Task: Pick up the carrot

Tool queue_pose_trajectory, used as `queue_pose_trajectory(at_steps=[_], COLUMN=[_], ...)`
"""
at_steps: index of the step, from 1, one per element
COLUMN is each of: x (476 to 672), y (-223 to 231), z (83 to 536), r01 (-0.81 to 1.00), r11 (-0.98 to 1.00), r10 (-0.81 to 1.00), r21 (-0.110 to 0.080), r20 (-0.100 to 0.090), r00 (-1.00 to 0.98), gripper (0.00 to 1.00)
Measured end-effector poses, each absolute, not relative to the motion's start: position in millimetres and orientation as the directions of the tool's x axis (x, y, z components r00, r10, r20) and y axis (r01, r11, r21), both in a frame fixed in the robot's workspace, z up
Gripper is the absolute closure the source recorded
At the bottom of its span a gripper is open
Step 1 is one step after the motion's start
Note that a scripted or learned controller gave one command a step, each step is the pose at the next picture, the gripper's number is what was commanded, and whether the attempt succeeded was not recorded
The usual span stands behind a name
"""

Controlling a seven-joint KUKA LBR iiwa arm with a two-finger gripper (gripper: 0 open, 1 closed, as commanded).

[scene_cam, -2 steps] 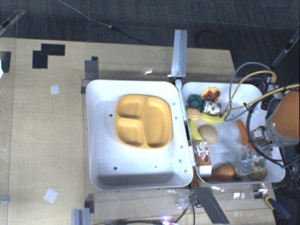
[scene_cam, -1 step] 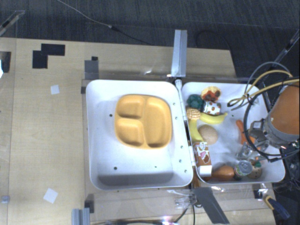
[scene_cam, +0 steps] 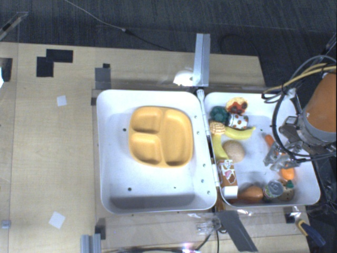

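**My hand low in the right bin, beside the carrot**

I reached in from the right, and my hand [scene_cam: 278,156] hung low over the right bin [scene_cam: 315,194], in its right half. From above I could not tell if my fingers stood wide or narrow, because the wrist and the cables covered them. I could not see anything held between them.

The carrot [scene_cam: 287,174] lay in the same bin, just below my hand and near the right wall. Only a small orange part of it showed. Whether my hand touched it, I could not tell. A second small orange piece [scene_cam: 269,139] lay just left of my hand.

The other things in this bin were mostly along its left side: a banana [scene_cam: 239,133], a brown roundish thing like a potato [scene_cam: 234,151], a small carton [scene_cam: 228,174] and some toy foods above them that I could not name. Along the front wall lay an orange-brown roundish thing [scene_cam: 251,194] and a round tin [scene_cam: 274,188].

In the left bin [scene_cam: 113,141] lay a yellow divided plate [scene_cam: 160,136], well apart from my hand. Both bins stood on the wooden worktop [scene_cam: 47,157].
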State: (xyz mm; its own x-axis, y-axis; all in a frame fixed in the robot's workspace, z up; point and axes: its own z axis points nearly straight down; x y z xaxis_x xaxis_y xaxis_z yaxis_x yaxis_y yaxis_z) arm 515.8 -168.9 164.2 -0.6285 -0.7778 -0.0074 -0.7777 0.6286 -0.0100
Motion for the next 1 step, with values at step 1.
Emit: queue_pose_trajectory(at_steps=[1], x=[499.1], y=[-154.6], z=[89.8], r01=[-0.996], r11=[0.093], r10=[-0.996], r21=[-0.011], r20=[0.001], r00=[-0.093], gripper=[1.00])
